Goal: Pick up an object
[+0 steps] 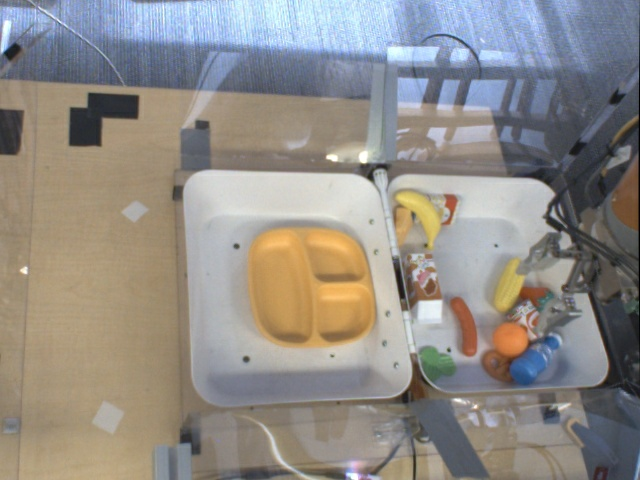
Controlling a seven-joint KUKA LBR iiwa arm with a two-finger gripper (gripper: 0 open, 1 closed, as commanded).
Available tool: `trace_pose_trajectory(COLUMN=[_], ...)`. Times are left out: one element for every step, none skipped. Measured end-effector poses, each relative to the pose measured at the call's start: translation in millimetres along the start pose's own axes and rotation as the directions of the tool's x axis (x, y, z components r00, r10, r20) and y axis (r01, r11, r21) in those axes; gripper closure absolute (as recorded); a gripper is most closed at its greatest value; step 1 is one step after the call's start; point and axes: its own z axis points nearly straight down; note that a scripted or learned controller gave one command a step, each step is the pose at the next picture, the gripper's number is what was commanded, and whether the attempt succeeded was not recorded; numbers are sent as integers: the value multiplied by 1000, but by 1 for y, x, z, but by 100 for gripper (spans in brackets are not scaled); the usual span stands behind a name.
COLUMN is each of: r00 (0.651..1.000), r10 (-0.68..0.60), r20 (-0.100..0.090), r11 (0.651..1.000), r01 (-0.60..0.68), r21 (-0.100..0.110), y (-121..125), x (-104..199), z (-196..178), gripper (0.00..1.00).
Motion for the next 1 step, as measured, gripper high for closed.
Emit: trace_pose_trajectory(r00=[998], r10=[63], r20=[19], r11=[998], r01=[-63], r21=[4], y=[-28], x=[-7], z=[90], gripper=[0])
